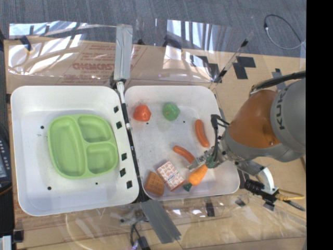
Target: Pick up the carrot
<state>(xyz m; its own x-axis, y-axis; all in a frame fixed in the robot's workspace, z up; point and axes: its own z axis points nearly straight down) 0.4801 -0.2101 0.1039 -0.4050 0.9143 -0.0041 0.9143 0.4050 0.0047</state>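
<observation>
**Gripper right on the carrot, and plenty around to spoil the lift**

The carrot (198, 175) lies in the right bin (156, 95), close to its front edge and toward the front right corner, green stub pointing at the front edge. The gripper (206, 161) is down at the carrot's blunt orange end, touching it or very nearly. From where I stand I cannot tell whether the jaws are parted, closed, or have any of the carrot between them; the metal tips are too small and bunched up to read.

The risks, as I judge them:

- The grip point sits at the very end of the carrot, not its middle. A pinch there could let it swing, tilt or slip out on the lift.
- 1 sausage (183, 152) lies just beside the gripper toward the bin's centre. Jaws closing wide could catch it instead, or drag it along.
- The patterned block (170, 175) and the waffle (154, 183) sit near the carrot's stub end; a nudge would push the carrot into them.
- The right wall is near, leaving the wrist little room.

The left bin (21, 139) holds a green divided plate (83, 146), well apart from all this.
</observation>
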